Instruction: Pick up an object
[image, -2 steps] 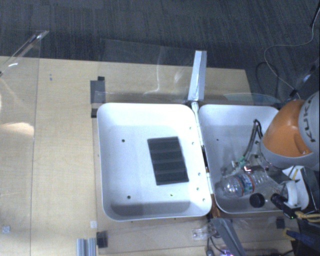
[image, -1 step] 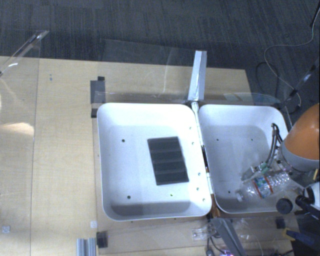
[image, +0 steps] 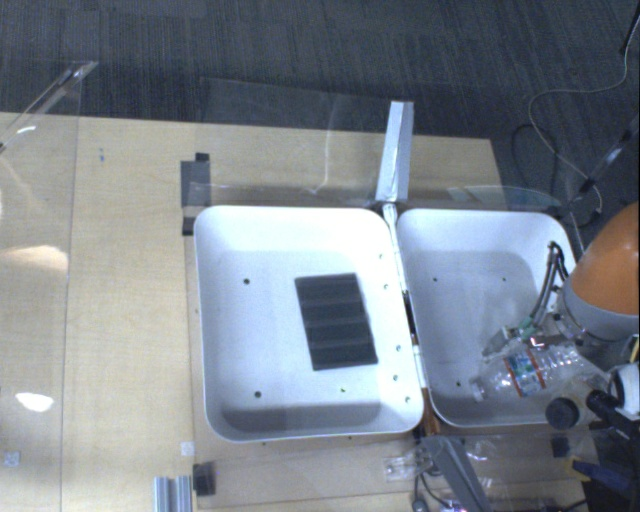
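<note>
Left bin (image: 230, 300) open around black ribbed pad (image: 336, 320).

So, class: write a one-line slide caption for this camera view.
Arm's gripper low in right bin over a clear bottle; dark ridged block in left bin.

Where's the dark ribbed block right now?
The dark ribbed block lies flat near the middle of the left bin, apart from the gripper over the right bin.
</note>
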